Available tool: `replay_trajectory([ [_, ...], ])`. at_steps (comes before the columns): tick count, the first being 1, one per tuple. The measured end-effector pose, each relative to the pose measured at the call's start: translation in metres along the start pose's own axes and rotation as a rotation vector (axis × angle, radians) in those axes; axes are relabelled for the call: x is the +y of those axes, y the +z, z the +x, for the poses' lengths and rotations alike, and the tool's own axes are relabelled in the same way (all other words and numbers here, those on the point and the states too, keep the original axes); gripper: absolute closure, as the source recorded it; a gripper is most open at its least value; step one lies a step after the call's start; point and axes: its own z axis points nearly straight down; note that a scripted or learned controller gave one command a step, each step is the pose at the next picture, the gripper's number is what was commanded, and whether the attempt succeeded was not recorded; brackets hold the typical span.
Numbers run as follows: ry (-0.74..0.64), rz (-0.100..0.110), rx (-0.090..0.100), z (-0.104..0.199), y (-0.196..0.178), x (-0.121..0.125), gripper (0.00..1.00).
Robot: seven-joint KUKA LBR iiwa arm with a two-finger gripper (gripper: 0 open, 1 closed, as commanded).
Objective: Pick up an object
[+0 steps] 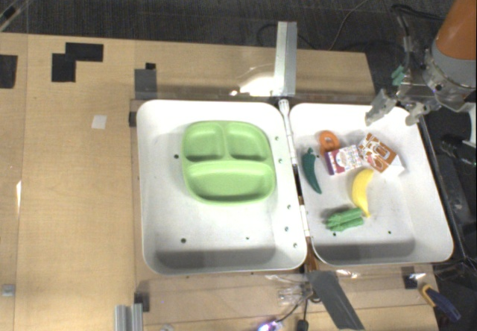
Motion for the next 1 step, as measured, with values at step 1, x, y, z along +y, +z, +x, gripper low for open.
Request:
replay_trajectory([
  [1, 0.111, 0.002, 0.001, -0.0196, 0.1161, -0.0566, 0.00],
])
